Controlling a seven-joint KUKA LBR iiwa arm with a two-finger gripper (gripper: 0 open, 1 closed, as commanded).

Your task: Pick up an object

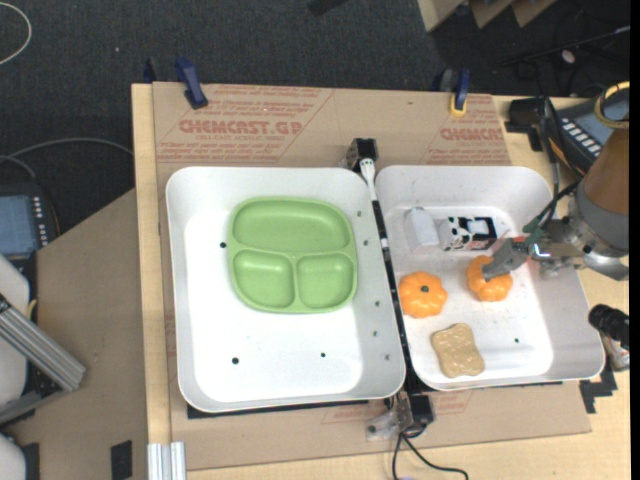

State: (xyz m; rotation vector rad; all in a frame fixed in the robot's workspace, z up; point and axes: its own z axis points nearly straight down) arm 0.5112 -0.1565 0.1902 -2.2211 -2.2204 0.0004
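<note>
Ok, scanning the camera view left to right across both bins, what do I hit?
Green divided plate → left pumpkin → tan biscuit → right pumpkin, with the hand just above it.

divided plate point(292, 254) in left bin point(200, 318), two pumpkins point(422, 295) in right bin point(535, 338)

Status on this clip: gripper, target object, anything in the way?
Gripper low in right bin, right at one orange pumpkin. No confirmed grasp. Second pumpkin and tan cracker close by.
</note>
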